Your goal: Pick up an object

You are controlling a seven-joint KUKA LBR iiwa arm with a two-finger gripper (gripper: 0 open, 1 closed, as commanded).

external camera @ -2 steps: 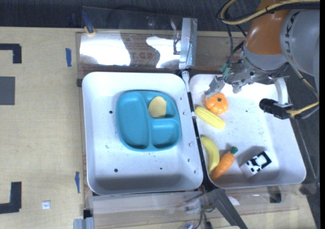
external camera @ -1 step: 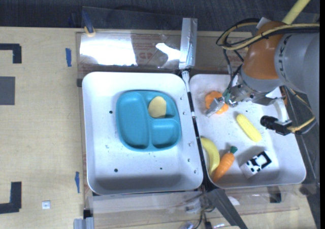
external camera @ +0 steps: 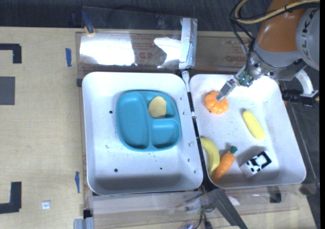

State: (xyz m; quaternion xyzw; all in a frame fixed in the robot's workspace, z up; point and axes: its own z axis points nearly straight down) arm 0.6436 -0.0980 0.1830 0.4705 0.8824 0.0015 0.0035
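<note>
A small orange pumpkin [external camera: 215, 103] lies in the upper left part of the right bin [external camera: 289, 152]. My gripper [external camera: 226, 89] reaches down from the upper right, and its tip sits at the pumpkin's top right edge, touching it or just above it. Also in this bin are a yellow corn cob [external camera: 253, 124] right of centre, a yellow banana [external camera: 210, 153] against the left wall, an orange carrot [external camera: 224, 164] beside the banana, and a black and white cube [external camera: 256, 163] near the front.
The left bin [external camera: 96, 141] holds a blue divided tray [external camera: 147, 120] with a yellow lemon-like piece [external camera: 158, 106] in its upper right compartment. A shiny clear panel [external camera: 132, 45] stands behind the left bin. The grey and orange arm [external camera: 284, 30] hangs over the right bin's back corner.
</note>
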